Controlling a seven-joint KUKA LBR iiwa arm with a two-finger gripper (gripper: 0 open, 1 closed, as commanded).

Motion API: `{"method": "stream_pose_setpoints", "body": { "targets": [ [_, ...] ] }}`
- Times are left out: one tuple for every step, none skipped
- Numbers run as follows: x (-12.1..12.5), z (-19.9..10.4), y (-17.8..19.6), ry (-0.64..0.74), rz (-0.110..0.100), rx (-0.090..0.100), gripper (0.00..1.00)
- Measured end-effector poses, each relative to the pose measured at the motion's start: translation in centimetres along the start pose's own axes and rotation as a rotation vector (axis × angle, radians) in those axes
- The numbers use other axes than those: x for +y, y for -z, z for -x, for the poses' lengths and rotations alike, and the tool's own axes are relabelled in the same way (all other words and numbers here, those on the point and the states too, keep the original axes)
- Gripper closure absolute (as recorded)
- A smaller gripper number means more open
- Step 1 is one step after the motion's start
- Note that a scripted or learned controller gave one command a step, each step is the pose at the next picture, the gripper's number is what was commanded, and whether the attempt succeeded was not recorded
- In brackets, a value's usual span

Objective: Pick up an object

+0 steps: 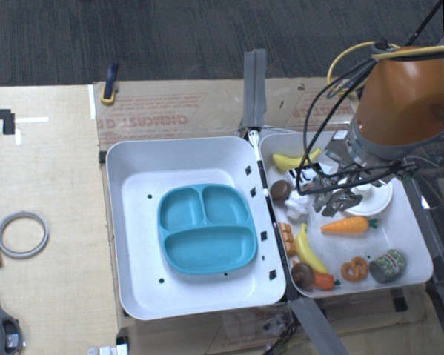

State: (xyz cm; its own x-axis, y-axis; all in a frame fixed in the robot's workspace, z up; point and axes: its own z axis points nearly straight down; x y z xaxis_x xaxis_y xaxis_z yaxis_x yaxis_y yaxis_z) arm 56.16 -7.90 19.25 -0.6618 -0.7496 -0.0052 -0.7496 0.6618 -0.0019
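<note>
The right bin [414, 233] holds several toy foods. There is a yellow banana [291, 160] at its far left, with a brown ball [280, 190] and a white lump [298, 205] below it. An orange carrot [345, 227] lies mid-bin, and a second banana [309, 250] slants toward the front. A pretzel [354, 268] and a green-grey round piece [388, 265] sit at the front. My gripper [337, 200] hangs low over the bin's middle, just above the carrot and beside a white dish [379, 198]. Cables and the orange wrist hide much of it.
A blue divided plate [207, 227] lies in the left bin [127, 215]. Small orange pieces [287, 238], a dark plum [302, 277] and a red piece [324, 282] crowd the right bin's left wall. A tape ring [21, 234] and scissors [6, 333] lie on the bench at left.
</note>
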Motion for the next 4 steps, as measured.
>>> {"method": "stream_pose_setpoints", "body": {
  "targets": [
    [-2.9,-2.6,-5.7,0.444,0.005,0.001,1.0],
    [-7.0,-12.7,-10.1,0.733,0.005,0.0,1.0],
    [-6.7,-12.3,-10.1,0.738,0.009,-0.006,0.0],
    [-4.2,-7.5,-10.1,0.719,0.005,-0.001,0.0]
  ]
}}
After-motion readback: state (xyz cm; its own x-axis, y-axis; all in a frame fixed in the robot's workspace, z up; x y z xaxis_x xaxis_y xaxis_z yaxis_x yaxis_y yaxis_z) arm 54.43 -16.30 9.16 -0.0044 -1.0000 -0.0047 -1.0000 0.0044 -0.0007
